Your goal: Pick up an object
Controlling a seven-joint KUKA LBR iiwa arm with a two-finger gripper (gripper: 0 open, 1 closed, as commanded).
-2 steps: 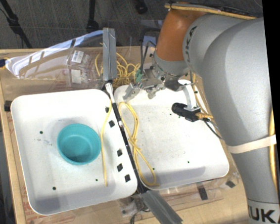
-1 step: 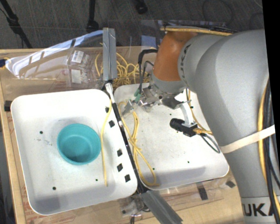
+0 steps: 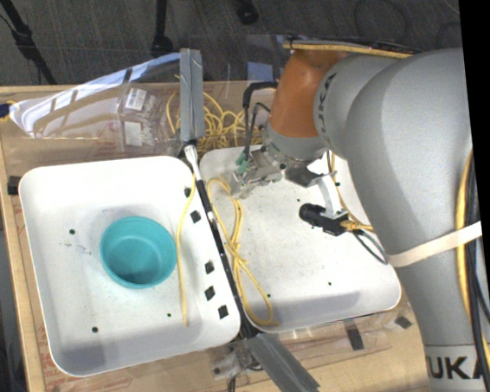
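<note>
A teal bowl (image 3: 137, 250) sits upright in the left white bin (image 3: 69, 340), a little left of its middle. My gripper (image 3: 249, 171) is down at the far left corner of the right bin (image 3: 326, 300), below the orange band (image 3: 297, 98) of the arm. A small green bit (image 3: 243, 158) shows right at the gripper's tip; I cannot tell what it is. The arm's grey body hides the right part of that bin. The bowl lies well to the left of the gripper, across the divider between the bins.
Yellow cables (image 3: 239, 261) loop along the divider and over the right bin's left side. A black fitting (image 3: 315, 216) hangs off the arm above the right bin's floor. Clear plastic sheeting (image 3: 123, 108) lies behind the left bin.
</note>
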